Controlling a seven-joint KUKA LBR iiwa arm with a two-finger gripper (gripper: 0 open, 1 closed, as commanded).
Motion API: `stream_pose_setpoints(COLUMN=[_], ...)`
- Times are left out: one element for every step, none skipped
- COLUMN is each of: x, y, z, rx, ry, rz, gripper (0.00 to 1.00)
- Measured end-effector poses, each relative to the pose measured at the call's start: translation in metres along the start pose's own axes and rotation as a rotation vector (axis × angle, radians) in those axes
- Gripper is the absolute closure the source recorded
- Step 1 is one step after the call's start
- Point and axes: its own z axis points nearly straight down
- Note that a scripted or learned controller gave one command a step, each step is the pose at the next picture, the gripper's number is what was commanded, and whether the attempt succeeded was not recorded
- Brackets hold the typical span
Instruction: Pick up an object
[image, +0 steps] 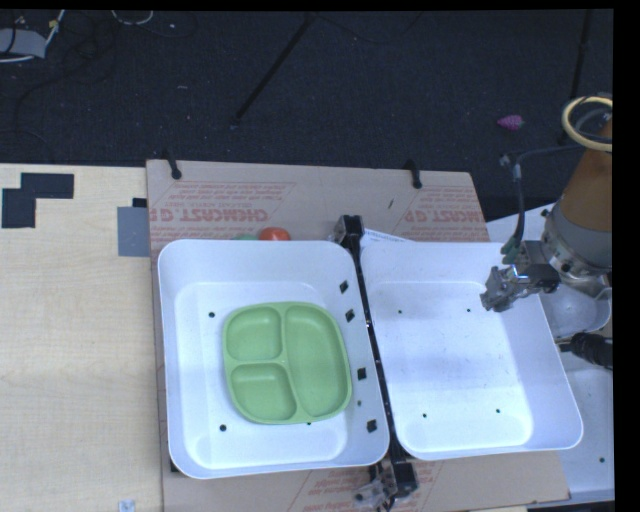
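A light green plate (287, 361) with three compartments lies flat in the middle of the left white bin (190, 300). My gripper (503, 290) hangs at the right bin's (470, 370) far right edge, well away from the plate. Nothing shows between its fingers. The arm (585, 215) rises behind it at the right, its orange band above the wrist.
A small red and green object (270, 235) peeks out behind the left bin's far rim on the cardboard (300, 205). A black clip strip (362, 340) runs between the two bins. A light wooden bench top (70, 350) lies to the left.
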Motion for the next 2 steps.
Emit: stream_pose_setpoints(x=[0.050,0.099], y=[0.003,0.015], z=[0.016,0.015], rx=[0.001,-0.001], ry=[0.000,0.000], rz=[0.000,-0.001], gripper=[1.00,1.00])
